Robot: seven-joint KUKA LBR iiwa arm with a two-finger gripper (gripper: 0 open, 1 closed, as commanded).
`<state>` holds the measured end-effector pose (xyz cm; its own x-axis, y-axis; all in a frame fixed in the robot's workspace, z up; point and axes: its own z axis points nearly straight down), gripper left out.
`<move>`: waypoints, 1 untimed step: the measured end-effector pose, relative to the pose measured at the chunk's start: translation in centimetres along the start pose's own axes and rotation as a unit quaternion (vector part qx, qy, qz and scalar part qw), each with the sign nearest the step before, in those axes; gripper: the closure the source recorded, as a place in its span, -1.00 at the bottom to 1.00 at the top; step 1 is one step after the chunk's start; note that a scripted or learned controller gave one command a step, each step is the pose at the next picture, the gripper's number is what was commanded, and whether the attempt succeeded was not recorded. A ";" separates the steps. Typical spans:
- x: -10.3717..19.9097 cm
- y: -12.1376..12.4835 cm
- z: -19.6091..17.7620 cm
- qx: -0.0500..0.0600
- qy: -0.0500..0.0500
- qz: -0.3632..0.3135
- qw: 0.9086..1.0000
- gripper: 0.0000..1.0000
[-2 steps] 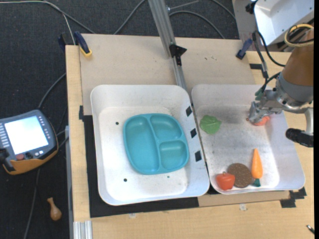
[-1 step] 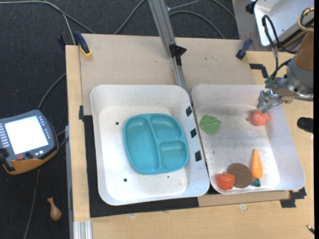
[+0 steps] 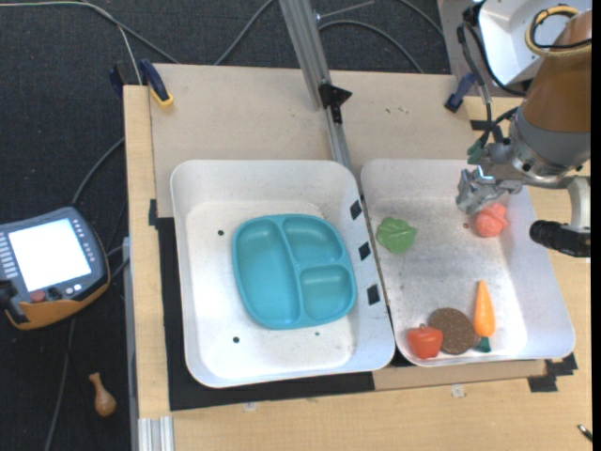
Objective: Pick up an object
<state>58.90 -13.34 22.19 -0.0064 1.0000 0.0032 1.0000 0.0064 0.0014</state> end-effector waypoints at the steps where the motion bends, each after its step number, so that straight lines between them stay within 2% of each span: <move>1: 5.5 -0.5 -1.2 0.001 0.000 -0.001 1.000 1.00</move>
<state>58.39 -7.86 23.36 -0.0077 1.0000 0.0037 1.0000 0.0077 0.0002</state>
